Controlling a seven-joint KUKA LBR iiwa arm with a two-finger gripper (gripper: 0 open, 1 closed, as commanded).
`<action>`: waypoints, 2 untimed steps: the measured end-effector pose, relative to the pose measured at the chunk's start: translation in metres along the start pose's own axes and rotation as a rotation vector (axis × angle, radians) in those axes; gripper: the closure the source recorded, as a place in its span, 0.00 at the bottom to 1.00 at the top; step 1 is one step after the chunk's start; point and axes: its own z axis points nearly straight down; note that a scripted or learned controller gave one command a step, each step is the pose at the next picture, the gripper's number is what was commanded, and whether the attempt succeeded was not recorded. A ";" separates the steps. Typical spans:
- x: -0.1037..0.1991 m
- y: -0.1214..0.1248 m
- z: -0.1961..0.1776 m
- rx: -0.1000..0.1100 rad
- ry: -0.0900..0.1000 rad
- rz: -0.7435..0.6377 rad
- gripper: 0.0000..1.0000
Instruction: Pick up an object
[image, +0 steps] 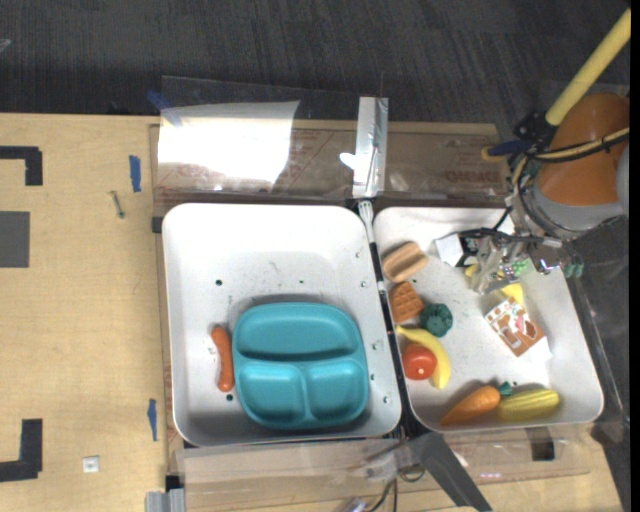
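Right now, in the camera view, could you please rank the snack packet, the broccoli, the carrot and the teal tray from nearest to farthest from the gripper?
From the gripper, at the right bin's upper part:
1. Snack packet, just below it in the right bin.
2. Broccoli, toward that bin's left side.
3. Carrot, at that bin's bottom edge.
4. Teal tray, across in the left bin.

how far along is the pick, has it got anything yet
Nothing looks picked yet. The claw sits low in the right bin, near the snack packet; no item shows between its fingers. Carrot, corn and tomato lie untouched. Grasp and lift remain.
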 end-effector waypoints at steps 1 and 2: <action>-0.010 0.022 -0.171 0.009 -0.033 0.147 1.00; -0.021 0.027 -0.160 0.005 -0.020 0.059 1.00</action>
